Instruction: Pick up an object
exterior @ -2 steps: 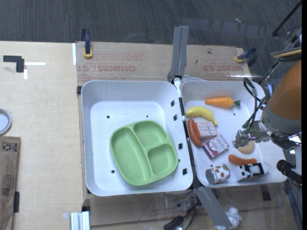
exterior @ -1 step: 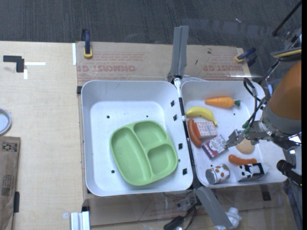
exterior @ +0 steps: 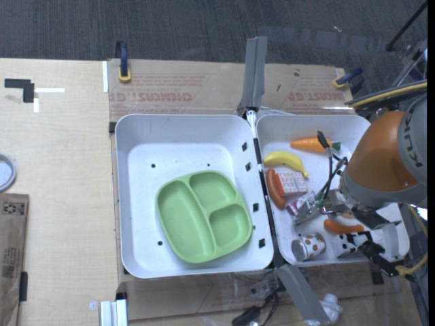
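Dark carpet floor (exterior: 170, 12), pale wooden bench (exterior: 54, 155)

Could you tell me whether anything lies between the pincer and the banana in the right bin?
Yes. The pincer sits low among the clutter, and the red sausage-like toy and small printed box lie between it and the banana.

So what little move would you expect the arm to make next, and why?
Probably a short drop straight down. The tool hangs low in the right bin, beside the red sausage and a small box, with nothing visibly between its fingers yet.
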Controlling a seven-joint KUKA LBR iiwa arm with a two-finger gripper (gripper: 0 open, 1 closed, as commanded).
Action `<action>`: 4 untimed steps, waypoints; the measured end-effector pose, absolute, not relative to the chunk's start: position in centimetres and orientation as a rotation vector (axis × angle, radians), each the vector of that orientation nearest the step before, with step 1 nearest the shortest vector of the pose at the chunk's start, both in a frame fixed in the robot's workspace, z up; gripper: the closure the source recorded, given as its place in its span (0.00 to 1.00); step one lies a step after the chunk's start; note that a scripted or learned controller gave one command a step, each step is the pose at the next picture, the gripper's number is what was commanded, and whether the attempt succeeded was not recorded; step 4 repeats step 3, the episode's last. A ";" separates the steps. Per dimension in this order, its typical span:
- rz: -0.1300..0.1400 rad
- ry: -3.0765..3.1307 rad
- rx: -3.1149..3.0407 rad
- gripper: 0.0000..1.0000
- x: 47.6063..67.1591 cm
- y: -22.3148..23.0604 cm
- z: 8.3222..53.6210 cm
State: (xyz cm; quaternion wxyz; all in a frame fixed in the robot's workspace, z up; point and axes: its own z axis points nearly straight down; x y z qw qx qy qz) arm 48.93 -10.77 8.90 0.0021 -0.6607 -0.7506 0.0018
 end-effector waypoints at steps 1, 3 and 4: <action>0.005 -2.456 -1.955 0.00 53.2 -9.6 8.9; 0.010 -2.183 -2.255 1.00 52.9 -2.4 18.9; 0.010 -2.183 -2.255 1.00 52.9 -2.4 18.9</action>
